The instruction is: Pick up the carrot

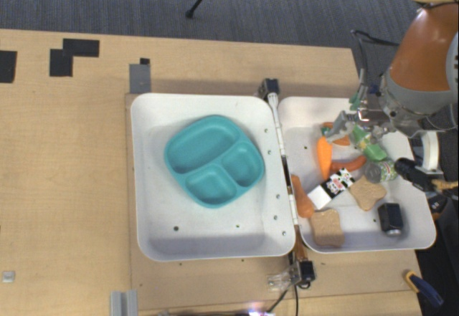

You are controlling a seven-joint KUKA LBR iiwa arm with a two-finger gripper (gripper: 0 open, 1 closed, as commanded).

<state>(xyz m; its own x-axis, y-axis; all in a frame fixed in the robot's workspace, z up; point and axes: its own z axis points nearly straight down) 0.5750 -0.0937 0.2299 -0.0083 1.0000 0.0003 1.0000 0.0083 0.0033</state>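
The carrot [325, 157] is a short orange piece lying upright in the view, in the left half of the right bin [358, 241]. My gripper [361, 123] hangs over the back of that bin, just right of and behind the carrot's top end. Its tips are lost among the metal parts and the green and orange items under it. I see nothing that is plainly held. The grey arm with its orange band [424, 49] comes in from the upper right.
Around the carrot lie a green toy vegetable [376, 153], a black-and-white packet [336, 184], two tan bread-like pieces [326, 226] [368, 194], a small black object [391, 218] and an orange piece [304, 203]. A teal divided plate [214, 160] sits in the left bin [154, 236].
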